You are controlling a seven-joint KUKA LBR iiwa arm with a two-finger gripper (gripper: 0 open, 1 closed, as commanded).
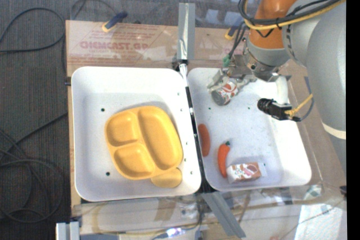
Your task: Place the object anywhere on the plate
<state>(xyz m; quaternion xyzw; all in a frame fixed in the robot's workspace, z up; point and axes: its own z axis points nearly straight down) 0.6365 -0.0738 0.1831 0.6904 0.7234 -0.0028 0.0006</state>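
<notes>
Yellow plate (145, 141) sits in left bin (84, 98); gripper (235, 80) over can (226, 91) at right bin's (281, 143) far side, can't tell finger state—grasp step in hand, next needs lift and carry left.

Faint red block lettering reading "CHEMCAST GP" runs across the brown protective paper (118, 45) covering a clear sheet at the back of the table (84, 208), just behind the left bin (79, 121). A smaller line of print sits beneath that word, too faint to make out. In the right bin (292, 168), a small red-and-white carton (245, 172) lying near the front edge and a red-and-white can (226, 91) lying near the back both carry printed labels, but their wording is too small and blurred to read.
</notes>
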